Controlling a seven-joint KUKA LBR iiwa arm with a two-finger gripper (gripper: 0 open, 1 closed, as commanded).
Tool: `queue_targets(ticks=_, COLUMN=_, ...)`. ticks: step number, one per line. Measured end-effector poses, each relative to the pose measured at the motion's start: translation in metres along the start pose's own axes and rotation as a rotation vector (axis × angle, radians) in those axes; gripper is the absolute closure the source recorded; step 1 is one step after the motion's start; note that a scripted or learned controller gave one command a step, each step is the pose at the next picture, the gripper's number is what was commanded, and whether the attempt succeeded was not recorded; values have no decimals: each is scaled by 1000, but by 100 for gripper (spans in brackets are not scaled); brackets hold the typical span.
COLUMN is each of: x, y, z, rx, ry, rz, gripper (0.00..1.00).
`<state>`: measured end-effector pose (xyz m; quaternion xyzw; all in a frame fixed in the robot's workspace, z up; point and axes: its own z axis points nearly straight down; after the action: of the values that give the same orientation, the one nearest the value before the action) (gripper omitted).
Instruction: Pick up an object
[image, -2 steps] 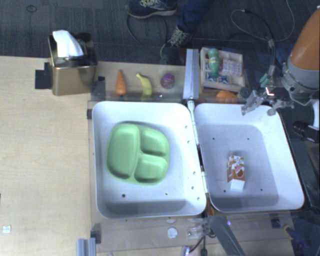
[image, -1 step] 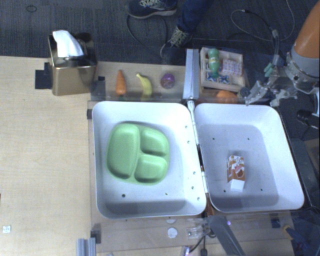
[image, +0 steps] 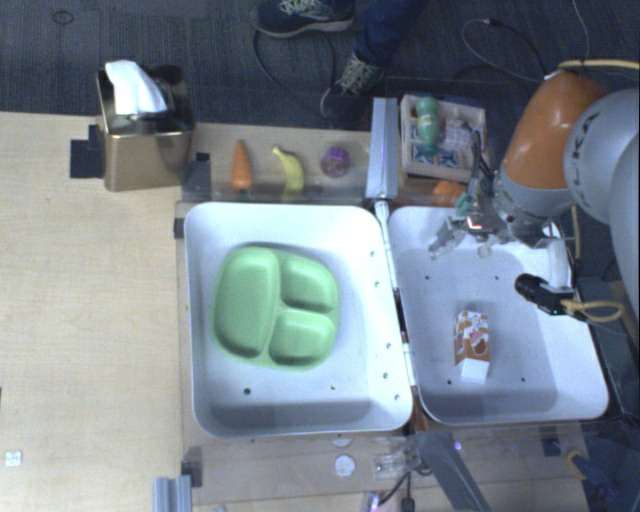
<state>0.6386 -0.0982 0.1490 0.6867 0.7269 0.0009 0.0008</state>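
A small brown-and-white carton (image: 472, 344) lies flat in the right bin (image: 580, 395), near its middle. My gripper (image: 461, 243) hangs over the far end of that bin, well beyond the carton and apart from it. It is open with nothing between its fingers. The grey arm with its orange band (image: 550, 120) comes in from the upper right. A green divided plate (image: 277, 306) lies in the left bin (image: 210, 400).
On the ledge behind the left bin lie a toy carrot (image: 240, 165), a banana (image: 290, 170) and a purple ball (image: 336, 161). A box of toys (image: 441, 130) stands behind the right bin. A black cable end (image: 538, 291) juts over the right bin's right side.
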Motion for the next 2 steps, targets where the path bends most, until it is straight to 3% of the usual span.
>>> queue_targets(ticks=1, x=-62, y=23, z=-81, rx=-3, ry=-2, rz=149, gripper=0)
queue_targets(ticks=2, x=-64, y=27, z=-91, rx=-3, ry=-2, rz=144, gripper=0)
